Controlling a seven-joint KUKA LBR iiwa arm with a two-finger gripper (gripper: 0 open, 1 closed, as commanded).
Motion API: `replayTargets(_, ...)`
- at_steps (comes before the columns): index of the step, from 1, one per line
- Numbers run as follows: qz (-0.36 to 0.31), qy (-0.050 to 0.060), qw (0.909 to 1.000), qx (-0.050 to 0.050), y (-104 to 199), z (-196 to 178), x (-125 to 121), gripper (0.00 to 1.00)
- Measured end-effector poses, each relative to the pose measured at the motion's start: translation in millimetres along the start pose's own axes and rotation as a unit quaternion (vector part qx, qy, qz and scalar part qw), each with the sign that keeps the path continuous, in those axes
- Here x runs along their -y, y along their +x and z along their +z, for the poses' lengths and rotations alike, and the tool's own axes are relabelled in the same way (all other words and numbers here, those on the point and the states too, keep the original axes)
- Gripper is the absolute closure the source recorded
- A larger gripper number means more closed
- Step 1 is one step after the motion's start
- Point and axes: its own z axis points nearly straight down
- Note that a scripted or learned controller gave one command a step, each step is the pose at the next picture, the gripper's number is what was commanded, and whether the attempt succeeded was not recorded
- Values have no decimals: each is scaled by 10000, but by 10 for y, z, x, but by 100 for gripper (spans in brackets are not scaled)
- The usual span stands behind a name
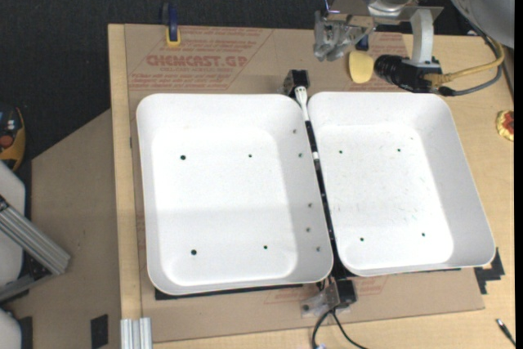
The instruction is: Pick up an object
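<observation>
My gripper (331,45) hangs high at the back of the bench, beyond the far left corner of the right bin (458,176). A small pale yellow lump (360,67) shows just to its right and a little lower, over the board behind that bin. I cannot tell if the lump is held or lying on the board. The left bin (155,176) shows its white floor with a few small dark dots.
Both bins rest on a brown board (221,53) with red lettering. A blue and yellow clamp (171,24) sits at the board's far left edge. Black clips (297,82) join the bins at the seam. A red and yellow thing (507,124) lies at the right edge.
</observation>
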Motion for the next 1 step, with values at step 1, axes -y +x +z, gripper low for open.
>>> replayTargets(1,1,103,9999,7,645,930,-263,100)
